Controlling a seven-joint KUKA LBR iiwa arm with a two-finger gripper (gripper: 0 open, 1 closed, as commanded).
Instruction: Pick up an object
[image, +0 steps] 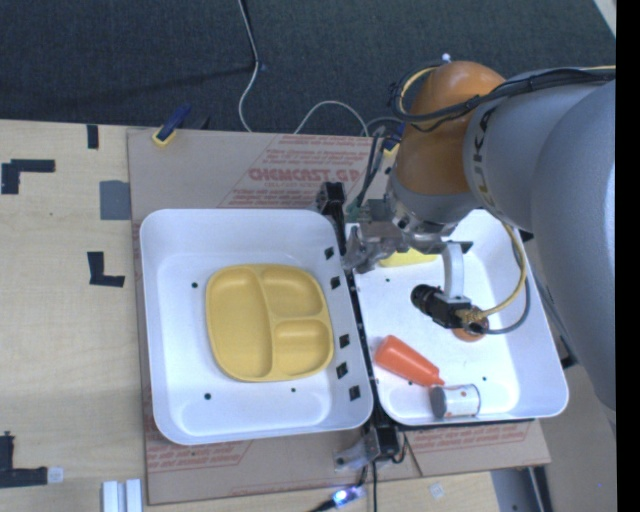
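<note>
Nothing is picked up yet. The end effector (362, 250) hangs over the right bin (530, 395); whether its grip is apart or together, I cannot tell. The orange cone (407, 361) lies untouched.

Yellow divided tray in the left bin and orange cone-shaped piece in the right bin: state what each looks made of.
The yellow divided tray looks like moulded plastic with a matte to satin finish: uniform colour, rounded compartment walls, soft highlights. The orange cone-shaped piece also looks like plastic, possibly rubbery; its smooth, even colour leaves that open.

Dark carpet (120, 50) beyond wooden bench (60, 330)
</note>
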